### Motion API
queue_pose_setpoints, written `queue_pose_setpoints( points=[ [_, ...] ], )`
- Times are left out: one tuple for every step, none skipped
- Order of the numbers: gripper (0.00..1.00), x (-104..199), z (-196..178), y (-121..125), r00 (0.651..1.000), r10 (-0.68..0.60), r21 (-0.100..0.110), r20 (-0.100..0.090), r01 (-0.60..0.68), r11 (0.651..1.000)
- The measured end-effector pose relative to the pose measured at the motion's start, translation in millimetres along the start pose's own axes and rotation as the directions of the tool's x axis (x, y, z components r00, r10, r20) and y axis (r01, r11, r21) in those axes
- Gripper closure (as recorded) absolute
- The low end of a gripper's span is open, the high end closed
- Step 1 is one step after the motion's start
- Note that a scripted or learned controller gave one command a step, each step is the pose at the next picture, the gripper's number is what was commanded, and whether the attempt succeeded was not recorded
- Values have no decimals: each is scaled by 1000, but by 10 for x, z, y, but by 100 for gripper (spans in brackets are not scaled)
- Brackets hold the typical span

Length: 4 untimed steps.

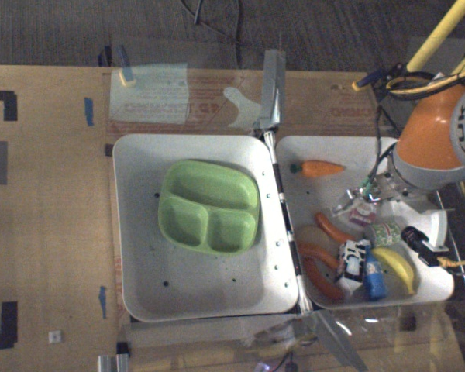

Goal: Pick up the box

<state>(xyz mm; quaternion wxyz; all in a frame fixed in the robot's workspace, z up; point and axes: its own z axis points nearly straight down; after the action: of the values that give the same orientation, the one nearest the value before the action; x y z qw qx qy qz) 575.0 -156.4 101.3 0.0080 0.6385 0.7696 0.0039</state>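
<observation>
Where the right bin point(325, 188) is most crowded, near its front wall, the box point(353, 260) sits: small, white with black patches, touching a blue bottle point(375, 279) beside a banana point(397, 268); gripper point(370, 198) hangs over the bin's middle, apart from the box, open or closed cannot be told; left bin point(139, 208) holds a glossy green divided plate point(209, 206); bench point(46, 208) of bare brown board; dark carpet point(77, 14) beyond.

Arm point(442, 134): running off the frame at 3 o'clock | gripper point(368, 196): blurring, finger state unreadable | box point(353, 260): print too small to read, partly overlapping a sausage point(322, 273)
</observation>
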Motion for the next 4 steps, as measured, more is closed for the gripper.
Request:
queue_pose_setpoints(
  points=[
    [100,-31,-117,11,1000,3,-6,6,-3,1000],
    [0,-31,-116,10,1000,3,-5,6,-3,1000],
    [0,-492,159,191,998,61,13,-4,-61,998],
    [100,-496,53,203,998,60,10,-2,-60,998]
  ],
)
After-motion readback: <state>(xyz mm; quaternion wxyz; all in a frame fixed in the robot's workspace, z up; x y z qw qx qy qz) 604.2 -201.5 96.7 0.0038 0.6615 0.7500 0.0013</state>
